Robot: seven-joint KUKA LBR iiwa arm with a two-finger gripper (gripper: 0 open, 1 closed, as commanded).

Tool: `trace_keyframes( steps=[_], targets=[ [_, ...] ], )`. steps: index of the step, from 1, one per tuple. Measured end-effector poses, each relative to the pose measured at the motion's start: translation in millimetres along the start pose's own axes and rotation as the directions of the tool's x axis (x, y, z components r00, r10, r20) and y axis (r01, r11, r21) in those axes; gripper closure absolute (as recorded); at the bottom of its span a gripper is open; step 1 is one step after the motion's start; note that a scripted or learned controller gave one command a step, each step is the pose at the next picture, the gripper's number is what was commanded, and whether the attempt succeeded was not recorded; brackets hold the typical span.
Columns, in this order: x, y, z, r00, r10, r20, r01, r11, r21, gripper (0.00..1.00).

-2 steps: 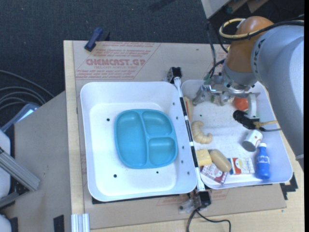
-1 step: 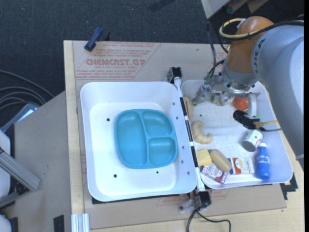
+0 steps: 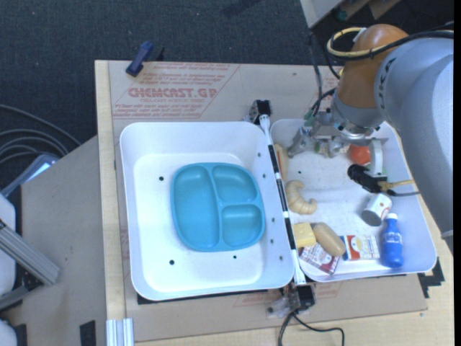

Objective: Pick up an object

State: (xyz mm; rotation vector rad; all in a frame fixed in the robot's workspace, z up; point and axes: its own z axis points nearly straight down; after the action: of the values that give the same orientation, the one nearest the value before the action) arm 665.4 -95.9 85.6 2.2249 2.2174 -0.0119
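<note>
My gripper hangs over the far end of the right bin, open, with nothing between its fingers. Just to its right lies a small orange-red object. Nearer the front of that bin are a pale croissant-shaped piece, a yellow block, a tan bread roll, a red-and-white packet, a white cup on its side and a blue bottle. None of these touch the gripper.
The left bin holds a blue divided plate. A black-clipped divider runs between the bins. The grey arm covers the right bin's far right corner. A blue clip lies on the bench's far edge.
</note>
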Motion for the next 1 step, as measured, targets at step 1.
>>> trace_keyframes(
  steps=[1],
  targets=[
    [-10.4,0.1,0.9,1.000,-0.001,-0.007,0.001,1.000,0.000,0.00]
  ],
)
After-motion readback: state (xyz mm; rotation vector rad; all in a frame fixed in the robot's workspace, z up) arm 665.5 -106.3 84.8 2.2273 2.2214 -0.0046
